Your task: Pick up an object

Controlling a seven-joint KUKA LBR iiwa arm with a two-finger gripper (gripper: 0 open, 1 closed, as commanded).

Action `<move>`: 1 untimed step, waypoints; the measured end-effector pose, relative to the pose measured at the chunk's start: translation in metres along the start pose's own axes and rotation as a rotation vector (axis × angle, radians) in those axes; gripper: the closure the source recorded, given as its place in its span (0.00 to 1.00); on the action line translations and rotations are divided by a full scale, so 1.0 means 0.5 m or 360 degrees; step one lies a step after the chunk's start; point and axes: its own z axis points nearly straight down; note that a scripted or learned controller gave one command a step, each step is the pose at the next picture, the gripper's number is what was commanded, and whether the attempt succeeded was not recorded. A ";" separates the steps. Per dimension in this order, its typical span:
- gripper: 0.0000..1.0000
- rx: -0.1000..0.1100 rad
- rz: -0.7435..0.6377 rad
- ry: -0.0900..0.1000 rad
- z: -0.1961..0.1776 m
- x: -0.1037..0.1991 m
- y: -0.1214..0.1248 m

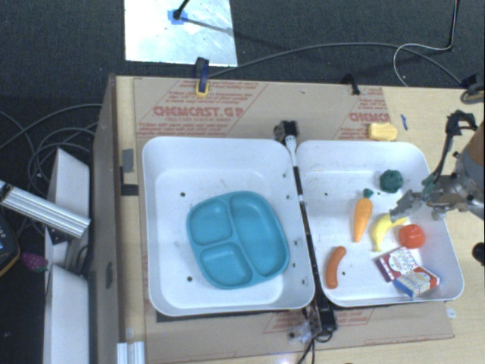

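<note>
Here, hand (pixel 409 200) above banana (pixel 385 228), tomato (pixel 411 236)

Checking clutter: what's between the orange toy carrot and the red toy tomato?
Camera view: the yellow toy banana lies between the orange toy carrot and the red toy tomato.

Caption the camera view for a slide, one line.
Tool hovering over the right bin beside toy carrot, banana and tomato; blue divided plate in left bin.
</note>
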 end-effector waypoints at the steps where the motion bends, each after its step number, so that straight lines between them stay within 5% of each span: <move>1: 0.00 0.0005 0.0000 0.0002 0.280 0.045 0.134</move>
